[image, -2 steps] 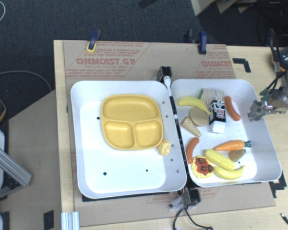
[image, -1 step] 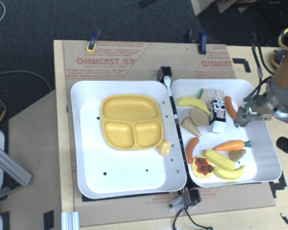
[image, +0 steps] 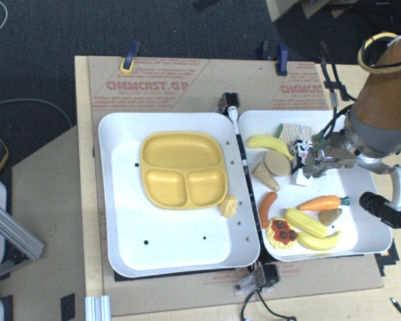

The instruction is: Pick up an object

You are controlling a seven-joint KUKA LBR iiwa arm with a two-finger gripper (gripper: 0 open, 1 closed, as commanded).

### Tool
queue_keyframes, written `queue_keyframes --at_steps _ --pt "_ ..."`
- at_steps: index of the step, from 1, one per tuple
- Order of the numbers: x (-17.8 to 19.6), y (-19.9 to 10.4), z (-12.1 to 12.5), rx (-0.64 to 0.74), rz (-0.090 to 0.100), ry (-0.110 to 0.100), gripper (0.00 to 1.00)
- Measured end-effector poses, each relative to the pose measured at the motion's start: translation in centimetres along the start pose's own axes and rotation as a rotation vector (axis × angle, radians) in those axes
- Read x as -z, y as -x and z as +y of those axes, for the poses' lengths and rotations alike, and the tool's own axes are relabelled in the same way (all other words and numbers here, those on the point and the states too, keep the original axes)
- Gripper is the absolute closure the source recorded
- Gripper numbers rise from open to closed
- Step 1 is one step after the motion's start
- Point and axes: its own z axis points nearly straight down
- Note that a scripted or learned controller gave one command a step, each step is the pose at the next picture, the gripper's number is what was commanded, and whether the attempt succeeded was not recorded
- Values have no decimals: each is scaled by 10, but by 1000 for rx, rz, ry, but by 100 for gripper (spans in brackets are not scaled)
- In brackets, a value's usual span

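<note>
Tan wedge (image: 265,176) lies seemingly beside claw (image: 306,169).

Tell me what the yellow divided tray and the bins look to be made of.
Divided tray: likely moulded plastic, matte mustard yellow, with smooth rounded compartments. Left bin and right bin: probably thin formed plastic, glossy white, with rounded corners and soft reflections.

You have the bench (image: 187,79) filling mid-frame, its brown board printed in red. Directly on it sit the left bin (image: 120,199) and the right bin (image: 367,236), side by side, touching along the centre seam.
</note>
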Motion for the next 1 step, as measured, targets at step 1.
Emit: queue_keyframes --at_steps 1 --pt "-22 -26 -2 -4 -1 -2 100"
